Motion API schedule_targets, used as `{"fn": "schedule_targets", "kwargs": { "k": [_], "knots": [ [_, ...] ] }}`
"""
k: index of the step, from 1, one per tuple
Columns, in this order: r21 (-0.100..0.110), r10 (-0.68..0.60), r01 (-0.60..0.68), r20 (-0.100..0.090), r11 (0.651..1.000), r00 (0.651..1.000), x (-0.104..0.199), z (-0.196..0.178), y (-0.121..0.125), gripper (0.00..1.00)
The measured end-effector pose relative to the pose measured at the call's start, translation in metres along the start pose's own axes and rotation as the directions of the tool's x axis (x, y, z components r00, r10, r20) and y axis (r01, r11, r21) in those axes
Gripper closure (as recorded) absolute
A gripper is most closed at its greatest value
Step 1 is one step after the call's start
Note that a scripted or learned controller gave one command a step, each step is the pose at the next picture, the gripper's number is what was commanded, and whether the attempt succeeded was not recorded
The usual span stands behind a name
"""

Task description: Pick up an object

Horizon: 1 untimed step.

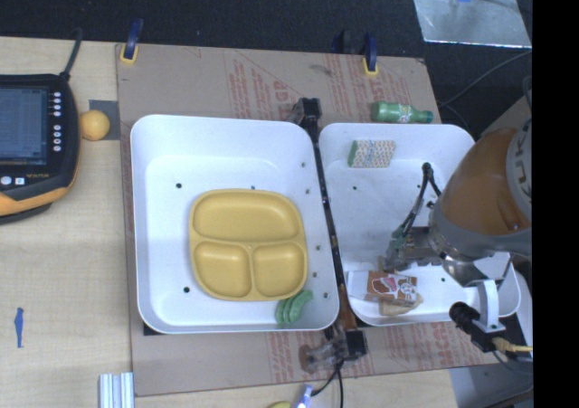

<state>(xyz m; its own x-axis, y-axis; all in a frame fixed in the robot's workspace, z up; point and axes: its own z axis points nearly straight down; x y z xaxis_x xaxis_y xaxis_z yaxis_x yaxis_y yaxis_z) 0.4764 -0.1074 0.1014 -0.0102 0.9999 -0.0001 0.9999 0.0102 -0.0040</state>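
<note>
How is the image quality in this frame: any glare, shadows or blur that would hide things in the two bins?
Camera view: lighting is bright and even; the left shallow white bin is nearly washed out, its walls hard to separate from its floor. The yellow three-compartment plastic tray reads clearly. The grey arm with its orange band is soft-edged, and the claw is dark and indistinct above the red-and-white packet.

Left bin [154, 216] has a yellow divided plate [246, 243] with a green thing [294, 308] at its near corner, while the arm's gripper [398, 257] sits low in the right bin [362, 207] just above a red-and-white packet [392, 289], patterned sponge [372, 154] up top.
</note>
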Motion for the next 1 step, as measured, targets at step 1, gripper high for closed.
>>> {"fn": "schedule_targets", "kwargs": {
  "k": [1],
  "knots": [
    [-0.005, 0.007, -0.007, 0.001, 1.000, 1.000, -0.0278, -0.0962, 0.0475, 1.00]
  ]
}}
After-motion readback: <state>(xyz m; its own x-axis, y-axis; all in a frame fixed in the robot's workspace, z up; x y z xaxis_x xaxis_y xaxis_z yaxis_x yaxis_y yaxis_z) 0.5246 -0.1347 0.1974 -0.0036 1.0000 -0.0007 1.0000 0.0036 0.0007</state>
